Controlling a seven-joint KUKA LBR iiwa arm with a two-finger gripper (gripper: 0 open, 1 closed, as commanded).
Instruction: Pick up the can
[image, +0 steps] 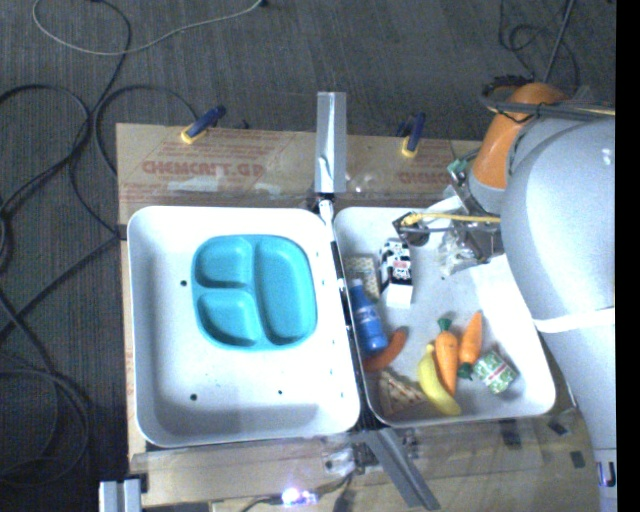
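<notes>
The gripper (452, 240) hangs over the right bin (520, 330) at its 1 o'clock corner; how wide it stands I cannot tell. The green-and-white can (492, 372) lies on its side toward 4 o'clock in that bin, just beside two carrots (458, 352), well apart from the gripper.

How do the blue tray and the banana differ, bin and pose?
The blue tray lies in the left bin; the banana lies in the right bin. The tray is blue, broad and split into compartments; the banana is yellow, slim and curved. The tray lies apart from other items; the banana lies close against a carrot. Both lie flat on a bin floor.
</notes>
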